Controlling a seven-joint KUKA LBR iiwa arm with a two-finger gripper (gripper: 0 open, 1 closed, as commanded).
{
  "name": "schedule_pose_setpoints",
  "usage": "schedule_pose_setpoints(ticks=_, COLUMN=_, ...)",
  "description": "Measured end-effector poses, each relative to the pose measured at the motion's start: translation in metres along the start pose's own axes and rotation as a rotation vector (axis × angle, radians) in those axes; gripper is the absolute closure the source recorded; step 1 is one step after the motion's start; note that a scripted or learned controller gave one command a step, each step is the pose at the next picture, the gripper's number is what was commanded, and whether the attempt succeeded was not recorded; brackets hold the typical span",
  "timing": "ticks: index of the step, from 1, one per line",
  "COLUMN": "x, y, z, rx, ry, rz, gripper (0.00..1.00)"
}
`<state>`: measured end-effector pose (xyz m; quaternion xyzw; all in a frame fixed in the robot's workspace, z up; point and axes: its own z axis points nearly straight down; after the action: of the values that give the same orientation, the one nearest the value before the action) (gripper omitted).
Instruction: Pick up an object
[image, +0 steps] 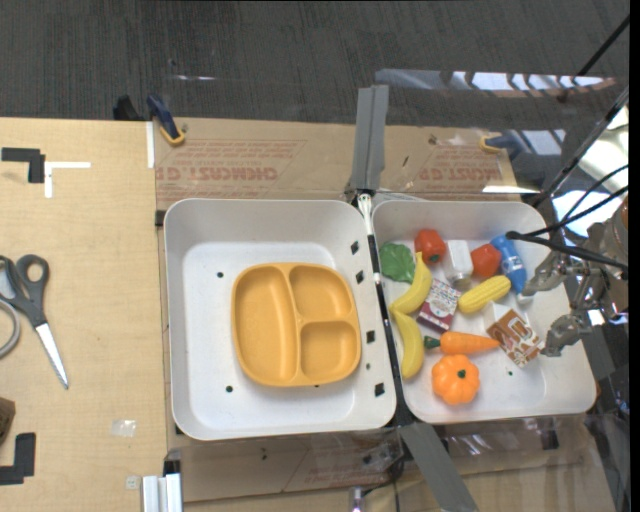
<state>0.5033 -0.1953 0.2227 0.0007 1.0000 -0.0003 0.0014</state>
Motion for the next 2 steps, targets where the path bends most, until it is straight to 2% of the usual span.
schedule_pose_setpoints(ticks=1, x=0.015, y=-0.005, z=0.109, rx=0.005, ry=-0.022, rz=-0.111, gripper=0.0)
schedule_pose_setpoints(ticks=2, x=-0.039, y=0.034, z=0.129, rx=0.0, ry=-0.003, rz=-0.061, gripper=0.0)
